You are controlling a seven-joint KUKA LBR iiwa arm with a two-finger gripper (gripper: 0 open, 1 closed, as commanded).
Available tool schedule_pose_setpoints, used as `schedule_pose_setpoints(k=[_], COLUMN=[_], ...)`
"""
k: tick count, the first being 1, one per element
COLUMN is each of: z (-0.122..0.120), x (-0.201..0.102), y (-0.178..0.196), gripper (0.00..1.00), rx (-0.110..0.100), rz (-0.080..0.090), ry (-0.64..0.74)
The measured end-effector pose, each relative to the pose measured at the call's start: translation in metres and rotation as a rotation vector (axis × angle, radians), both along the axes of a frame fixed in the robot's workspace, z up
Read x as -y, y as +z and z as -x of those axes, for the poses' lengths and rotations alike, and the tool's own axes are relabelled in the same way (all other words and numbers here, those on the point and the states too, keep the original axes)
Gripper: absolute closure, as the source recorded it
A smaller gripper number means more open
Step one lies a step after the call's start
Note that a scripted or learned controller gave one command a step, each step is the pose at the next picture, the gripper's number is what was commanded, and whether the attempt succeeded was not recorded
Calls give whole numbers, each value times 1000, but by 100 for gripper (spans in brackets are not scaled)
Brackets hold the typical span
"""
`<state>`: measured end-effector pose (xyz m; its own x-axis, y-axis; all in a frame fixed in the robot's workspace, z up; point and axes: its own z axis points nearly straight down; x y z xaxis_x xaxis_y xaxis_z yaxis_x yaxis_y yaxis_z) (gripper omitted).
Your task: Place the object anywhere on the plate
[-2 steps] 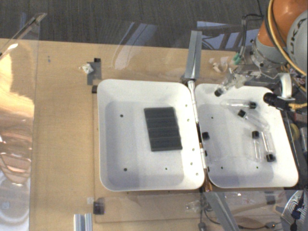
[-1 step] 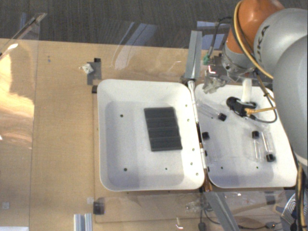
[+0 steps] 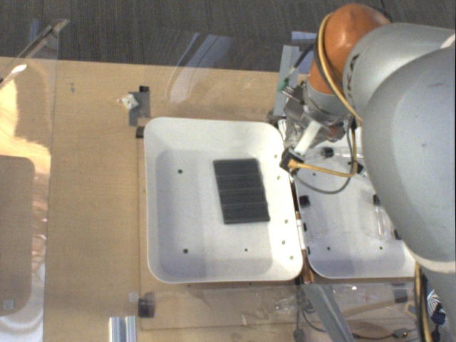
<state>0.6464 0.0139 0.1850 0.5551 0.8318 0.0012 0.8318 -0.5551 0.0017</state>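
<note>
One dark ribbed slab [image 3: 241, 191] lies flat in the middle of the left bin [image 3: 164, 219], apart from the gripper [image 3: 295, 142], to its view-left and slightly lower, while the gripper hangs above the rim shared with the right bin [image 3: 342, 251], its grip impossible to tell

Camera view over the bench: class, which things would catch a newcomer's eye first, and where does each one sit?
The bulky grey arm with its orange band takes up the right side, leaning in over the right bin. Against the white of the left bin, a dark ribbed plate lies flat near the middle, slightly askew to the bin's edges.
</note>
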Motion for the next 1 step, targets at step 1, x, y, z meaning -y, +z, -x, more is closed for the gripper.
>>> schedule_pose_setpoints(k=[1], z=[-8], x=[-60], y=[1], gripper=[100], rx=[2], rz=[0], ry=[322])
